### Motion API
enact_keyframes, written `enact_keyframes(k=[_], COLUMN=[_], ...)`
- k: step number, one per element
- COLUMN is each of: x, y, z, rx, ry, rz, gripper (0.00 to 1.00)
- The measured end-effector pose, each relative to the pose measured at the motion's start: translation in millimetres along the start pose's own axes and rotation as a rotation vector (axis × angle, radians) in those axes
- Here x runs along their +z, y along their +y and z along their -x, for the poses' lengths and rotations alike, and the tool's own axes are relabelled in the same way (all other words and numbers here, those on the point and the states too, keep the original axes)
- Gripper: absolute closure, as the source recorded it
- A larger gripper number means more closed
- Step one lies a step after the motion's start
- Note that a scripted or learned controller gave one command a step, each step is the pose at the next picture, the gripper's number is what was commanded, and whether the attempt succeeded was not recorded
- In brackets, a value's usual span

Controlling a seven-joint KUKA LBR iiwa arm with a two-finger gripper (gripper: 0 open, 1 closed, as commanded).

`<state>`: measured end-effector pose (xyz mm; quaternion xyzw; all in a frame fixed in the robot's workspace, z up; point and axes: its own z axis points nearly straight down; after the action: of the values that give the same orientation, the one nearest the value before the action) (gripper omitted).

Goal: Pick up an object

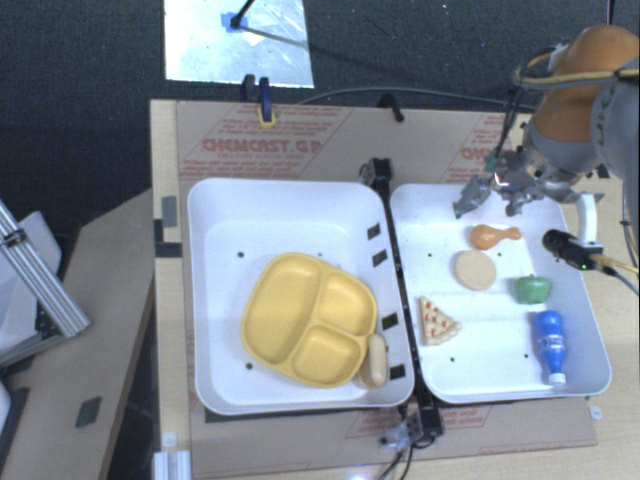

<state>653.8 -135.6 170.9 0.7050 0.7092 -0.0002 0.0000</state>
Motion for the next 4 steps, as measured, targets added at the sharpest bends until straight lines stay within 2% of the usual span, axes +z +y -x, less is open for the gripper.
enact_keyframes(k=[1,2,3,4], x=[53.4,86.7,76.3,19.1], y=[-8.6,-7.6,-9.2,-13.6], z=[4.3,4.2,5.5,-2.1], rx=[0.004,0.004,0.004,0.002], ry=[0.0,-0.001,-0.001,-0.001], rz=[0.0,0.002,-0.006,0.007], gripper=[0.0,0.0,1.0,1.0])
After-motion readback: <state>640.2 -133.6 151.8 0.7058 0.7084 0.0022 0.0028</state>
